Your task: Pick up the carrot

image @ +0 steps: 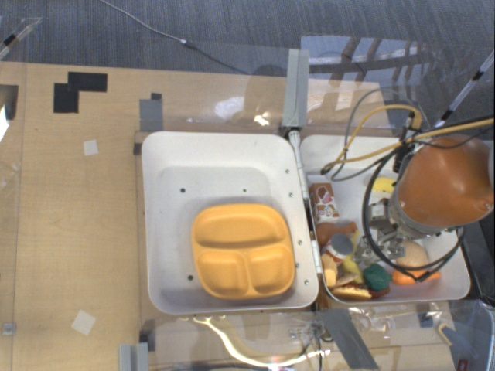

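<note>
1. A small carton (325,200) is lying in the right bin (461,284), printing too blurry to read.
2. The carrot (413,277) is sitting by the bin's front wall, just toward 5 o'clock of the gripper (390,246).
3. It's lying roughly 3-to-9, beside a green piece (377,277).
4. Can't tell the pincer's state, the wrist is covering it.

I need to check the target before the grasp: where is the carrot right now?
The carrot lies in the right bin, near its front right corner, just right of a dark green item and under the arm's wrist.
</note>
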Robot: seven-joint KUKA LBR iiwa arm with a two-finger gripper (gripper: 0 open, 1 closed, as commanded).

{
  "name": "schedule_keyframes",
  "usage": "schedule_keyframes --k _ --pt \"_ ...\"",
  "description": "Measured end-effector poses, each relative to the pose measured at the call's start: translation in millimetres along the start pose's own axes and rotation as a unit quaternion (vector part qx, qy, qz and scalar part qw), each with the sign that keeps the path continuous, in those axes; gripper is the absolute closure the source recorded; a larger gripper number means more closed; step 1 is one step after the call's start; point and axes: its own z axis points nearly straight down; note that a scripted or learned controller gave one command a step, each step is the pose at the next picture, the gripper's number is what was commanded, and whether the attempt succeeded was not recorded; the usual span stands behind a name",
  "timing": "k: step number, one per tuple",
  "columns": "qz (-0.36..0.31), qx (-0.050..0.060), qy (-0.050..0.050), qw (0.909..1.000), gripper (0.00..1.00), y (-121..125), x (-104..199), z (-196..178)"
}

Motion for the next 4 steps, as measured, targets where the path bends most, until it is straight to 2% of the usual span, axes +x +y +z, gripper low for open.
schedule_keyframes --k 1,2,3,4 --pt "-0.022 -0.018 -0.007 0.9996 1.00 14 -32 -86" --pt "-0.249 -0.011 -0.010 0.9683 1.00 1 29 -24" --pt "-0.342 -0.018 -0.013 0.9396 1.00 6 7 -96" --pt "-0.482 -0.019 -0.018 0.8758 1.00 7 24 -46"
